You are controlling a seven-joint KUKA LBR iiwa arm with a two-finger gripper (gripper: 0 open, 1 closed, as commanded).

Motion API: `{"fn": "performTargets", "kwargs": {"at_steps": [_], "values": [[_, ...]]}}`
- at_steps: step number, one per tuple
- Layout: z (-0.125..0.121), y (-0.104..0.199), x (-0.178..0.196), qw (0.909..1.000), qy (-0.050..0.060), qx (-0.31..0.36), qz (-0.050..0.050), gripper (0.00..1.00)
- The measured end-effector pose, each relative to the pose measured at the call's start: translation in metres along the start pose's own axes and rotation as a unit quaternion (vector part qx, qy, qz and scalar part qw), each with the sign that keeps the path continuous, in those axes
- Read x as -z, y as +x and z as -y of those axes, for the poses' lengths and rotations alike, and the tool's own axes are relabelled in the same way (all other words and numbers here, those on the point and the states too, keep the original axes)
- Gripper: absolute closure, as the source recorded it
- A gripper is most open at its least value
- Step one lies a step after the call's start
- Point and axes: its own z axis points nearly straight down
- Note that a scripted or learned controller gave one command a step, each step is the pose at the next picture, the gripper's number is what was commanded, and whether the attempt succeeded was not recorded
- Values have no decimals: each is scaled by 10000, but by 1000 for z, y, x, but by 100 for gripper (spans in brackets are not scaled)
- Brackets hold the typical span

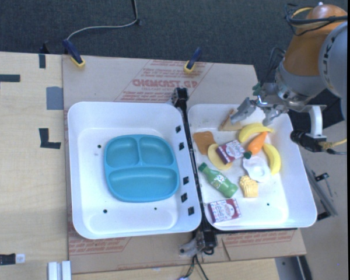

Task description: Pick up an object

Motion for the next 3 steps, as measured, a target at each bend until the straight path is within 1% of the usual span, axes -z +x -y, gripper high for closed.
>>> {"fn": "performTargets", "kwargs": {"at_steps": [1,2,3], "values": [[-31,6,-125,10000,-9,5,5,0],[-39,39,-129,10000,-14,4,2,0],[-39,41,-130,10000,-11,-2,8,0]]}}
